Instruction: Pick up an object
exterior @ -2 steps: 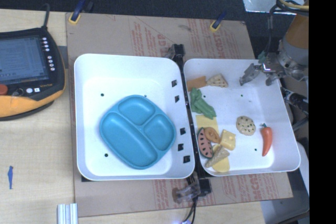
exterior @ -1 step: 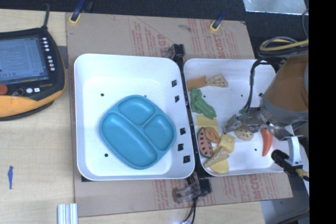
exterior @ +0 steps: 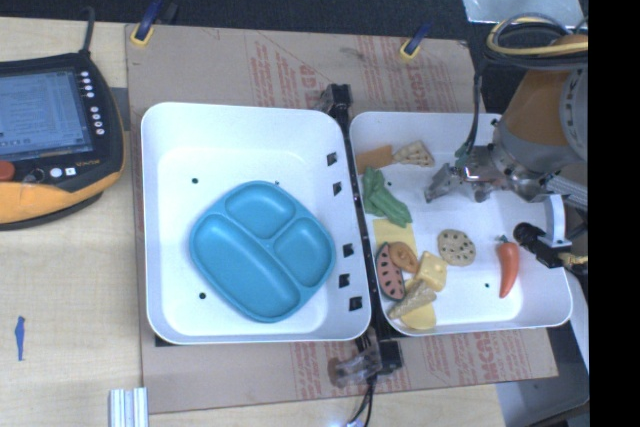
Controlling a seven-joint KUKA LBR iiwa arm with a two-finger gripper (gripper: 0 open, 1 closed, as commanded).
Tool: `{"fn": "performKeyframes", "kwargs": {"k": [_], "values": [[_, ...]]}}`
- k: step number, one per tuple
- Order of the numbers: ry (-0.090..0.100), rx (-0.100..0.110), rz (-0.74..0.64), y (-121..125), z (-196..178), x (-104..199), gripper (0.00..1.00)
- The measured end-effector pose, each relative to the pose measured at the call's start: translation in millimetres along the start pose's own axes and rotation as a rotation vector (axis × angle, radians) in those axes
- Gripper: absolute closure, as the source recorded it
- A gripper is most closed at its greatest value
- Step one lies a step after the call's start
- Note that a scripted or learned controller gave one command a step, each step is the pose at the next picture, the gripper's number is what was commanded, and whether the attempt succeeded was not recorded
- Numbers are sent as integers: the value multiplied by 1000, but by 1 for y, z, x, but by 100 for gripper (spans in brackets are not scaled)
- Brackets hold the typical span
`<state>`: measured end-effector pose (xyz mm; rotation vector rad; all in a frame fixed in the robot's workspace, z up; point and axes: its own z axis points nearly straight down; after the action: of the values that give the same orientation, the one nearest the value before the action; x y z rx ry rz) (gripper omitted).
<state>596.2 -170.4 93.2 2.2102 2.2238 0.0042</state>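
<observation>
Although red print is seen on the cardboard (exterior: pixel 300 65), nothing is legible; the gripper (exterior: pixel 452 183) is spread wide, nothing held.

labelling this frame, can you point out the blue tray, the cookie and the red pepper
blue tray (exterior: pixel 262 250): camera view, on the ridge where its compartments meet, left bin.
cookie (exterior: pixel 456 247): camera view, middle of its round face, right bin.
red pepper (exterior: pixel 509 270): camera view, middle of its body, right bin.

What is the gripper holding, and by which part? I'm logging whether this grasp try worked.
Nothing. The gripper hangs open over the right bin, with no object between its fingers.
</observation>
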Motion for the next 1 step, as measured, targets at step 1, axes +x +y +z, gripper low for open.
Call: {"fn": "performKeyframes", "kwargs": {"k": [1], "values": [[9, 19, 1, -123, -46, 70, 0]]}}
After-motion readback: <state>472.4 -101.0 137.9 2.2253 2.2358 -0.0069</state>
